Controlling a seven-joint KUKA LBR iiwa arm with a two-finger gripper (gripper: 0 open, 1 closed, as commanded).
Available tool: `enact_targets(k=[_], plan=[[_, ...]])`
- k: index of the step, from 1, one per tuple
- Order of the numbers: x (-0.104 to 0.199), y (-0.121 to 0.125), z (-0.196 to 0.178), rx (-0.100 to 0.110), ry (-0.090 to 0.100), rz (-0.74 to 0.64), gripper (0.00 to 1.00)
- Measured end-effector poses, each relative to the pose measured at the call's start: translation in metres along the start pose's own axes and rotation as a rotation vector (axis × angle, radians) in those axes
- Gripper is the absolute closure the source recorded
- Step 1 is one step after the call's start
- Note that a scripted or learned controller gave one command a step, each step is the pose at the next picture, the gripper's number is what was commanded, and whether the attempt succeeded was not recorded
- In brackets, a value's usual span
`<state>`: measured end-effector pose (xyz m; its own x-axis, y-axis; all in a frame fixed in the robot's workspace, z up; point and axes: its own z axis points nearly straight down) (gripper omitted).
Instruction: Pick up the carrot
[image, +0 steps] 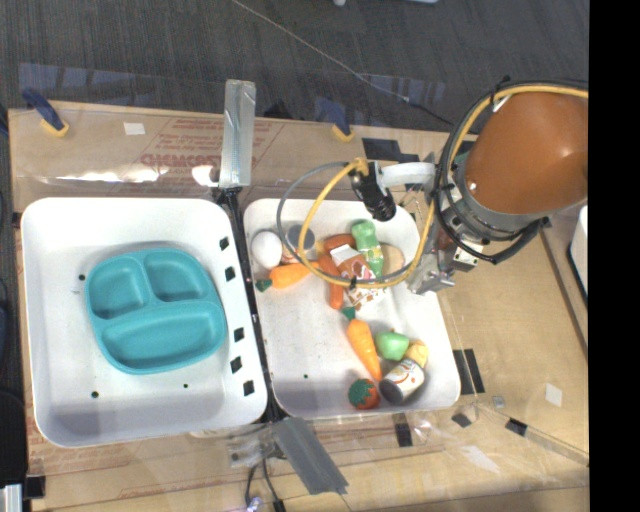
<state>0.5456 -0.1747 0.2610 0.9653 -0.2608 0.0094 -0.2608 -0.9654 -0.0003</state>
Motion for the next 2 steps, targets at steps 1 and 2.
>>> enact_targets(k=[1,2], plan=[[-0.0486,0.0516,-0.0977,0.001,0.000,-0.047,1.00],[-0.0471,0.0453,-0.1068,0.012,0.002,-0.057,1.00]])
